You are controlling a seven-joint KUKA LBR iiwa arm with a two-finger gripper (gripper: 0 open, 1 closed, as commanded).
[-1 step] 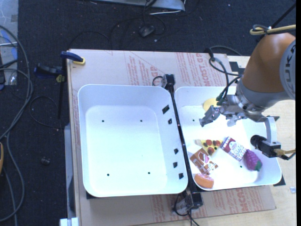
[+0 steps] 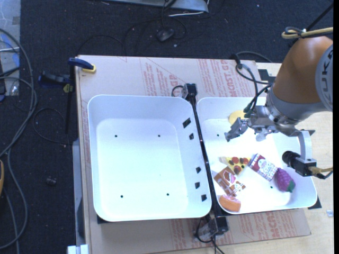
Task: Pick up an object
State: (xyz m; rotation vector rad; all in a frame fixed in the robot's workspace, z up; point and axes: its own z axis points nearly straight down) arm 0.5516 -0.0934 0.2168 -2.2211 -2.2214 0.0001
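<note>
My gripper point(image 2: 246, 135) hangs over the back part of the right bin point(image 2: 304, 197), and its two dark fingers stand apart with only white bin floor between them. A yellow object point(image 2: 235, 116) lies just behind the left finger and is partly hidden by the gripper. In front of the gripper lie a red and white packet point(image 2: 263, 168), a purple grape-like toy point(image 2: 284, 180), a cluster of small coloured pieces point(image 2: 237, 163), a brown and red packet point(image 2: 228, 181) and an orange piece point(image 2: 230, 203).
The left bin point(image 2: 100, 157) lies beside the right one, with a black divider with clips point(image 2: 200, 152) between them. Both rest on a cardboard sheet point(image 2: 153, 73). Cables and a blue clamp point(image 2: 82, 64) lie off to the left.
</note>
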